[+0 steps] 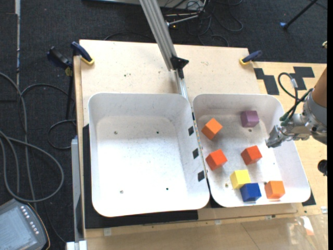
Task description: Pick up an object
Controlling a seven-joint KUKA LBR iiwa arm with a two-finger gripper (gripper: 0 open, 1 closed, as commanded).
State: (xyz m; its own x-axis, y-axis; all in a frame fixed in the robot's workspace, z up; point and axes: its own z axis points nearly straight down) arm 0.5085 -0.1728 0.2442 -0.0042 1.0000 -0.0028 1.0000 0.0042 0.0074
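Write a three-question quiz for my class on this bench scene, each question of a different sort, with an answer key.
1. Multiple choice: which block lies nearest the gripper? A) purple block B) blue block C) yellow block
2. True or false: the yellow block and the blue block touch.
3. How many blocks lie in the right bin, and how many of them are orange or red-orange?

Key:
1. A
2. True
3. Seven; four.
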